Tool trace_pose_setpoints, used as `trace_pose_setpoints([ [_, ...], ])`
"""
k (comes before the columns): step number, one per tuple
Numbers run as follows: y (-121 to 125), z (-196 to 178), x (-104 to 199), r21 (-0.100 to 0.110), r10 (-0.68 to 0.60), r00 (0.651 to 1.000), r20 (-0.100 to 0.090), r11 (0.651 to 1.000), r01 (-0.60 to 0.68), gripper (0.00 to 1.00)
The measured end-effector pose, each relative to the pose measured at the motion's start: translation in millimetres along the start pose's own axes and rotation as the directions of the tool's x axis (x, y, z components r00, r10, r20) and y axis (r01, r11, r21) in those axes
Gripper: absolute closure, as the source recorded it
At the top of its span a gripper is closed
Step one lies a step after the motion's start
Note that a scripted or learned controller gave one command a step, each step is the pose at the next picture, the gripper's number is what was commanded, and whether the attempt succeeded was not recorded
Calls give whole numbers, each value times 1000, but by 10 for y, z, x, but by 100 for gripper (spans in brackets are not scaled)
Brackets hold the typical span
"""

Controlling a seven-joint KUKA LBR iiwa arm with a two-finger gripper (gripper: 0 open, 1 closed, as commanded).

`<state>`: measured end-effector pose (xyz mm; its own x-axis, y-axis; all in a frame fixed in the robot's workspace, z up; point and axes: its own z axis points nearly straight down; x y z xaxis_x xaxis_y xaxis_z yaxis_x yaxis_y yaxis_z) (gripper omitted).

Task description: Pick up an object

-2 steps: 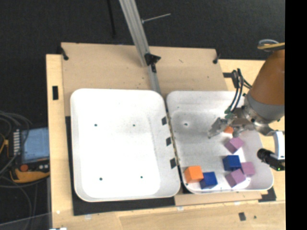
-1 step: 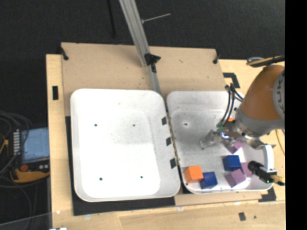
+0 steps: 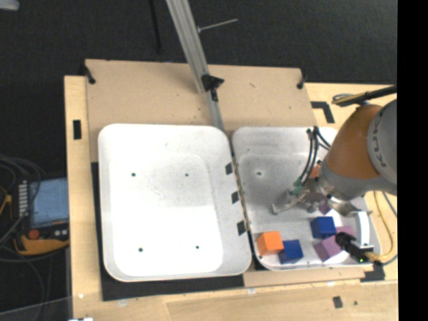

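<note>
approach step: your gripper [image 3: 284,204] hangs mid right bin [image 3: 267,149], fingers apparently parted with nothing between them, while the orange block [image 3: 270,241] and blue block [image 3: 291,251] sit by the bin's near edge, so next you shift nearward and descend.

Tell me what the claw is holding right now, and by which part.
Nothing can be seen held. The claw hangs over bare floor of the right bin, apart from the orange block and blue blocks nearer the front.
</note>
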<state>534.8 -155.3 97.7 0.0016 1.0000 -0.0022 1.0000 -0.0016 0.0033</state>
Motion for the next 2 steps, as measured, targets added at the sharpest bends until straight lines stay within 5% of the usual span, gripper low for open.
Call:
trace_pose_setpoints([
  [1, 11, -119, -11, -4, 8, 1000, -1, 1000, -8, 100],
  [2, 2, -744, -84, -4, 5, 1000, 1, 1000, -5, 100],
])
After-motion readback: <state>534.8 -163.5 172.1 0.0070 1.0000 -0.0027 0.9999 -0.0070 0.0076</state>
